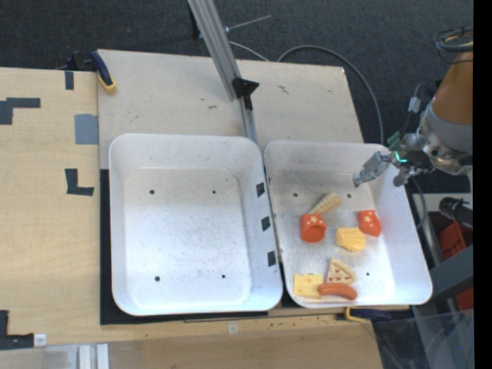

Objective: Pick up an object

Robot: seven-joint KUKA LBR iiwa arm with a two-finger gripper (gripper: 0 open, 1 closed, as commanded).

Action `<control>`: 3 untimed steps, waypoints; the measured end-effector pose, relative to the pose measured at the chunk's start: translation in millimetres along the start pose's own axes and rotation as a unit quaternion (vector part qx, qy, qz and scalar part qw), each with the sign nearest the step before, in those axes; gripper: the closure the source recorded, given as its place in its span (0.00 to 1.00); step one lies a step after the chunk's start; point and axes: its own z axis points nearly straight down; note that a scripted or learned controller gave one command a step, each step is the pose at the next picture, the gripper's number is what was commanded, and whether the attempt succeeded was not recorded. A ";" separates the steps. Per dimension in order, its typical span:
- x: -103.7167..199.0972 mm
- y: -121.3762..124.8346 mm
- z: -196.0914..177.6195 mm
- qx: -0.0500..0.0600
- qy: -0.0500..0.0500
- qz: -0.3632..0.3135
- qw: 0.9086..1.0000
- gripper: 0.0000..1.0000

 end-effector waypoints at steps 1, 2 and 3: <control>0.1 0.9 -2.6 -0.002 -0.001 -0.001 1.000 0.00; 6.0 4.5 43.1 0.000 -0.001 -0.001 1.000 0.00; 10.8 6.2 107.0 0.001 0.000 -0.001 1.000 0.00</control>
